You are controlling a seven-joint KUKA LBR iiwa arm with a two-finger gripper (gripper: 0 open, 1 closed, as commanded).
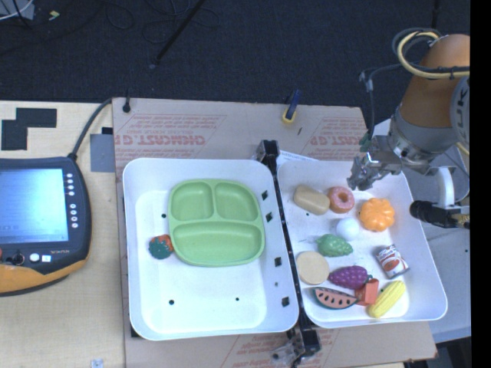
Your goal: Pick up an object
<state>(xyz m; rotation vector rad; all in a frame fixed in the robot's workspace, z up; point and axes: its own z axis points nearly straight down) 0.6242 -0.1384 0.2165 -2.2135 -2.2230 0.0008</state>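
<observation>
One end effector (pixel 360 176) hangs above the donut (pixel 341 199); we cannot tell its grip state, too dark.

- Right bin (pixel 430 278): crowded; pumpkin (pixel 377 214), donut (pixel 341 199), bread roll (pixel 311 200), egg (pixel 347 228) sit close together.
- Left bin (pixel 146 282): green divided plate (pixel 215 222) fills its middle; the near floor lies open.
- Black divider (pixel 282 228) separates the bins.

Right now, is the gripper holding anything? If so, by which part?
Nothing is held. The gripper hangs above the right bin, near the pink donut and orange pumpkin, with no object between its fingers.
</observation>
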